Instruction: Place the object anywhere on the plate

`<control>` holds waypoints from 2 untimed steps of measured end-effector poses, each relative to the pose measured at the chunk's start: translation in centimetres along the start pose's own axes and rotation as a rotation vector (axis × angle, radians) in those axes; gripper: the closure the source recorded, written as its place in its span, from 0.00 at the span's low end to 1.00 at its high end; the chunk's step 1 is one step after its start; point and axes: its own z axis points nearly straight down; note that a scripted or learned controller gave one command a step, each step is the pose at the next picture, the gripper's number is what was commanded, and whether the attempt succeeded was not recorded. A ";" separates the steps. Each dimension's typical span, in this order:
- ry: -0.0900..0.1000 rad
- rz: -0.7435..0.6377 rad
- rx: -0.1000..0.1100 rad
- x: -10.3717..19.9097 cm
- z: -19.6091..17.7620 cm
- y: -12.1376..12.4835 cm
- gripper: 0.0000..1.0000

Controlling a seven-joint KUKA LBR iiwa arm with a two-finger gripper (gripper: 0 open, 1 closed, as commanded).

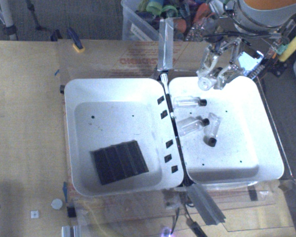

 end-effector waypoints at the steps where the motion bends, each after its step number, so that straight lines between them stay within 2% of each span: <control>1: -0.007 -0.227 0.004 -9.3 -0.6 3.1 1.00; 2: -0.008 0.159 0.002 -16.0 -1.1 9.6 1.00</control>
